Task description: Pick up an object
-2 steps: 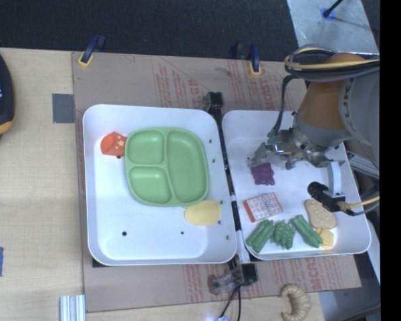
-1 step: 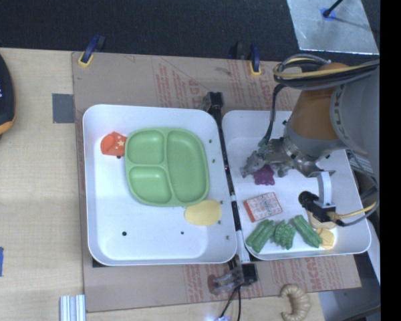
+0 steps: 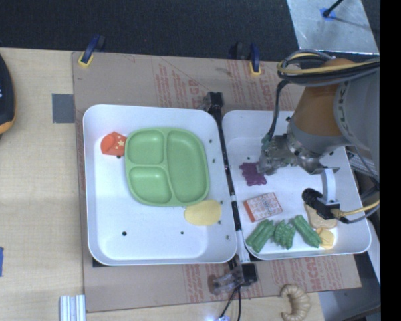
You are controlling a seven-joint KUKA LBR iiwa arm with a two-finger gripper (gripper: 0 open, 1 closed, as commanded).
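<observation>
Purple toy (image 3: 253,173) lies in the right bin (image 3: 244,122), just left of our gripper (image 3: 273,156), whose finger spread we cannot tell, so we judge we should centre over that 1 piece and descend straight before closing.

The grey arm (image 3: 351,105) reaches in from the right, its orange band (image 3: 319,109) sitting just above the wrist. The gripper (image 3: 273,154) points down and leftward over the right-hand bin — low, near the floor (finger spread too dark to judge).
</observation>
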